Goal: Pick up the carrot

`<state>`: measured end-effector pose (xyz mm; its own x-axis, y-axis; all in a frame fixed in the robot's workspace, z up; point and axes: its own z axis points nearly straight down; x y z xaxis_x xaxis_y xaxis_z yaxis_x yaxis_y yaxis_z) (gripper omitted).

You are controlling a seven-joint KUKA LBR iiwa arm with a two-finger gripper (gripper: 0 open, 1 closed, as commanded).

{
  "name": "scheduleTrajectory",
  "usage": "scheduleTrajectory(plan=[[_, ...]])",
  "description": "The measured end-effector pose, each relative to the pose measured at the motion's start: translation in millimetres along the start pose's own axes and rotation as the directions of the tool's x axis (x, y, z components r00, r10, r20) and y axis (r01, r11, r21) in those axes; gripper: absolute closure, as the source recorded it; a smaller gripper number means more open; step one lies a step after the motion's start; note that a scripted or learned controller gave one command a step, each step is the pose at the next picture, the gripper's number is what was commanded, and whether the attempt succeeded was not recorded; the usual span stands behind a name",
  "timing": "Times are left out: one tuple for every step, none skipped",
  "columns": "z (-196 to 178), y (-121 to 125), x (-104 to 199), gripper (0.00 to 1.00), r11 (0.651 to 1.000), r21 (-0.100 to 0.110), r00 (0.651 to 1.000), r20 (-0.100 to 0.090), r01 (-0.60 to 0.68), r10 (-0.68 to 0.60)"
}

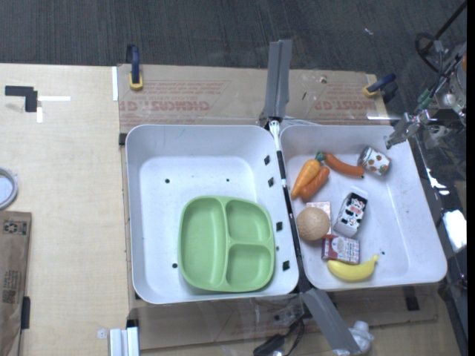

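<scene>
The gripper (397,136), jaws unreadable, hung at the right bin's (415,269) two o'clock; the carrot (308,178) touched a pepper (344,165), risking a wrong grab.

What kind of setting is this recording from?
Most likely a robotics lab bench set up for picking trials, not a kitchen. Two shallow white plastic bins sit side by side on clamped cardboard, one holding a green divided plate, the other toy food such as an orange carrot and yellow banana.
</scene>
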<state>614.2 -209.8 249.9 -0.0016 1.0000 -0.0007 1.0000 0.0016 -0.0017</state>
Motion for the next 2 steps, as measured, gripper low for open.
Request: scheduleTrajectory(plan=[[96,13,66,0.00,0.978,-0.001,0.978,0.000,0.207,-0.207],[158,38,86,0.00,0.939,0.002,0.939,0.002,0.344,-0.344]])
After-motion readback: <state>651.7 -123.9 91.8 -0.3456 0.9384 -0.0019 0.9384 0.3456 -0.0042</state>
